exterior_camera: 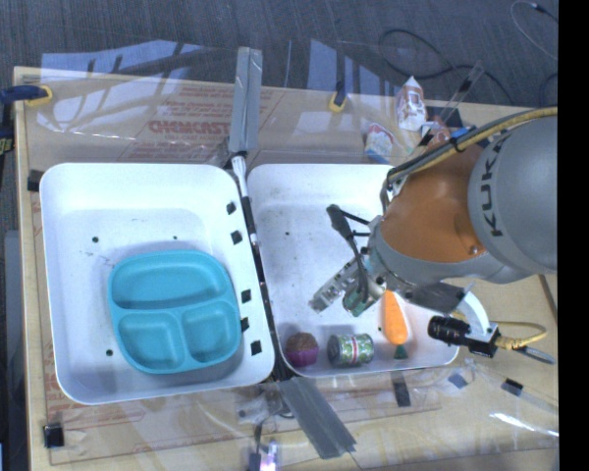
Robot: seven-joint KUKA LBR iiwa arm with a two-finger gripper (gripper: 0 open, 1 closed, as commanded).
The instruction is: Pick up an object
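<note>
Along the near wall of the right bin point(304, 189) lie a dark purple ball point(301, 346), a green can point(351, 348) on its side and an orange carrot point(396, 320) — the carrot's far end runs under the arm. The pincer point(346, 292) hangs just above the can; whether its tips are apart or together I cannot tell, blurred as they are. The arm's orange band point(427, 226) hides the bin's right side, and grey casing shows the letters "KU", cut off. The left bin point(69, 214) holds a blue divided tray point(174, 310). The bench point(128, 116) is pale wood under clear sheeting with faint red print — unreadable. Beyond it, dark carpet point(128, 18).
</note>
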